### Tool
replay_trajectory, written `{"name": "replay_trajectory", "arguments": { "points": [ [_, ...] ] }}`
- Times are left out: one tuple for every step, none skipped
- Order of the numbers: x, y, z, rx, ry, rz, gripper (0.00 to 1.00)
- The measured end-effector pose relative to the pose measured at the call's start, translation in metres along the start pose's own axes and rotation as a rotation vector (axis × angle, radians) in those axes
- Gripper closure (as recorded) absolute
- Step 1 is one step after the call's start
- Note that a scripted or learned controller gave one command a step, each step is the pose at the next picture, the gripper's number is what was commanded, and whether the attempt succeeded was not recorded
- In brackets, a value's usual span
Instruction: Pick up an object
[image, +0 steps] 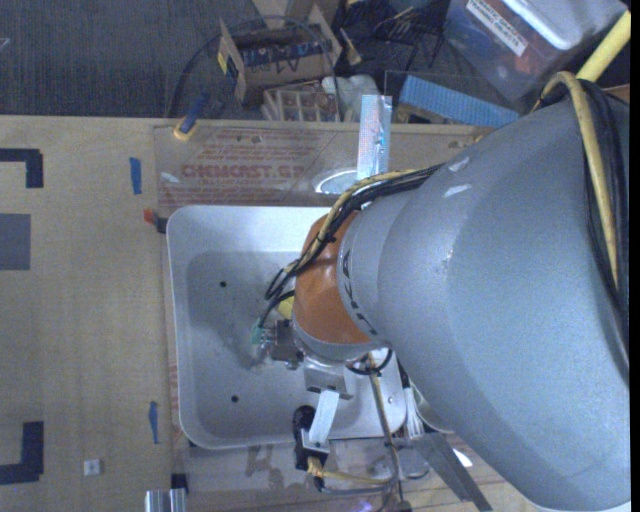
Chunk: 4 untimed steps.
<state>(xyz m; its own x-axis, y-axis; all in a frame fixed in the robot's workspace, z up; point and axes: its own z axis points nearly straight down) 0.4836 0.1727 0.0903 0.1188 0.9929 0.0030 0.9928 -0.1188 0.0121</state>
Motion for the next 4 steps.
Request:
{"name": "replay_trajectory", "arguments": {
  "points": [
    [0.050, 0.019, 0.001, 0.002, -0.002, 0.343, 0.00],
    [-0.008, 0.019, 0.000, 0.004, 0.004, 0.154, 0.00],
    [-0.008, 0.021, -0.010, 0.002, 0.006, 0.156, 1.00],
    [0.028, 0.007, -0.001, -0.001, -0.004, -0.141, 1.00]
  ]
}}
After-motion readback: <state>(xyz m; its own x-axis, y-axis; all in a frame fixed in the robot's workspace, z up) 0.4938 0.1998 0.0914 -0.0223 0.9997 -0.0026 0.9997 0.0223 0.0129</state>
